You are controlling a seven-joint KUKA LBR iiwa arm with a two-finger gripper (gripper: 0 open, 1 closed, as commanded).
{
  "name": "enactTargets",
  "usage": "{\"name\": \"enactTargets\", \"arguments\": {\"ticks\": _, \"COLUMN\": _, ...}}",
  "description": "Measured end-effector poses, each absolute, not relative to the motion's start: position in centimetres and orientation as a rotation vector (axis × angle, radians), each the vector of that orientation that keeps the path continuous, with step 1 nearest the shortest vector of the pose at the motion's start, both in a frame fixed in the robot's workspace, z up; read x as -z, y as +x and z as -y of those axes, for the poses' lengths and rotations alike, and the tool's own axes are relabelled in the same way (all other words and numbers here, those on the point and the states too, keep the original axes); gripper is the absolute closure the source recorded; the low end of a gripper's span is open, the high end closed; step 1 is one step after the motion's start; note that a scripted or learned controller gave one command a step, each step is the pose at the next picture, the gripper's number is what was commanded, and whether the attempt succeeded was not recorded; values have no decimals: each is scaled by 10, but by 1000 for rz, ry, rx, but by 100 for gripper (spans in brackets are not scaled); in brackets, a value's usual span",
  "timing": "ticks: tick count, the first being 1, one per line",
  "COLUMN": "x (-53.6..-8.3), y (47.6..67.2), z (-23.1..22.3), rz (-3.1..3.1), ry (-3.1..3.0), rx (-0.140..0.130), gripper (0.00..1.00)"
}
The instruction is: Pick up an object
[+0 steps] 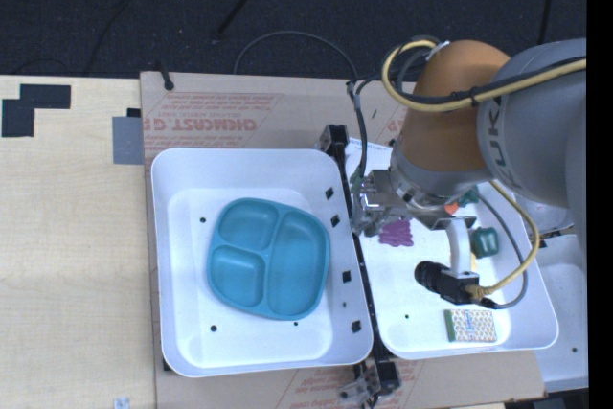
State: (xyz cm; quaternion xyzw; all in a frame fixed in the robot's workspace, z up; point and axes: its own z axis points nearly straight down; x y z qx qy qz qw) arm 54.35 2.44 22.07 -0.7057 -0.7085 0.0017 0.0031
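Purple ragged-edged soft object: lies in the view-right bin, close to that bin's left edge and about midway along it. Not lifted.

Pale wooden bench: carries a brown cardboard sheet with red print across its right portion. Both bins sit on this sheet.

Grey arm: enters from the view's right and hangs over the far half of the right bin, with the orange band uppermost.

Left shallow white bin: holds one item only.

Right shallow white bin: stands edge to edge with the left bin and holds three small items.

Blue moulded plastic plate with three compartments: centred in the left bin, flat and slightly rotated against the bin's edges.

Claw: low over the right bin's left edge, just beside the purple object on its far-left side. Whether it is apart or together cannot be told, since the wrist covers it. Contact with the purple object also cannot be told.

Green-and-white patterned flat rectangular piece: lies by the right bin's near edge, toward its near-right corner, well apart from the purple object.

Small teal block-like object: sits toward the right bin's right edge, about midway along, partly covered by robot hardware. Its shape is unclear.
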Motion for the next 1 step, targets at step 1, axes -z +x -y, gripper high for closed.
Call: {"name": "enactTargets", "arguments": {"ticks": 1, "x": -232, "y": 528, "z": -80, "rz": 2224, "ry": -2212, "rx": -2, "gripper": 100}}
